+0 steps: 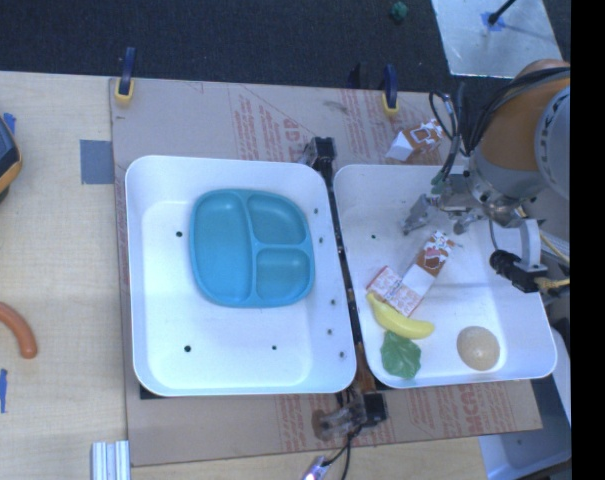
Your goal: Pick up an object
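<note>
The tool (440,211) hangs over the upper part of the right bin (502,373), its two grey fingers (418,215) spread apart in a wide stance, one reaching left and one toward the right. Nothing sits between them; the tips are just above the bin floor, and whether they touch it cannot be told. Just below the tool lies a small brown-and-white packet (434,255), close to the fingers but not gripped.

The arm (522,133) comes in from the right, its orange band curving above the wrist, with black cables looping along it down toward the tool.

Lower in the same bin lie a red-and-white packet (390,287), a yellow banana (399,319) touching its lower edge, a green leafy toy (401,356) just under the banana, and a pale round ball-like object (478,347) near the lower right corner.

The left bin (152,368) holds a blue divided plate (252,247). On the table (52,268), well apart from the bins, rests a toy sausage (14,328).
</note>
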`<move>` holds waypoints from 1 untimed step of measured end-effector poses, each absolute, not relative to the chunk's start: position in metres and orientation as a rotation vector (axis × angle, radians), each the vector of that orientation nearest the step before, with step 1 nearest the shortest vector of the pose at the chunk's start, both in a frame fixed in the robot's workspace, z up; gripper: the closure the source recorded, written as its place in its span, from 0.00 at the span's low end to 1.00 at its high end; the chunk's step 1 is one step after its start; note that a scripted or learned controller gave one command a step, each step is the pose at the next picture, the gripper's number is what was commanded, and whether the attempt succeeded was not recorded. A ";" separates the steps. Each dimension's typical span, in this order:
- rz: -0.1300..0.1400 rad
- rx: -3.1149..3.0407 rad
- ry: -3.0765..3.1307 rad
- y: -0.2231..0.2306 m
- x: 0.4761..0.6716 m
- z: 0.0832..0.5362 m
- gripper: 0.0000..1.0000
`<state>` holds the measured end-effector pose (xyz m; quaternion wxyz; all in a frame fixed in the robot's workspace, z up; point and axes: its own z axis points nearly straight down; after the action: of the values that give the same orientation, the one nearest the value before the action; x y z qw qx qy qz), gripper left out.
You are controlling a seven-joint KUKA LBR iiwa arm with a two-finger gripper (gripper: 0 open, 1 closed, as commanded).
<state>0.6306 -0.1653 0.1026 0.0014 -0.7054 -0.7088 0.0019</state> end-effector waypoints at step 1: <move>0.004 -2.216 -2.225 -0.181 0.602 0.092 0.00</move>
<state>0.6016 -0.1813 0.0922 0.0006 -0.7056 -0.7086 0.0013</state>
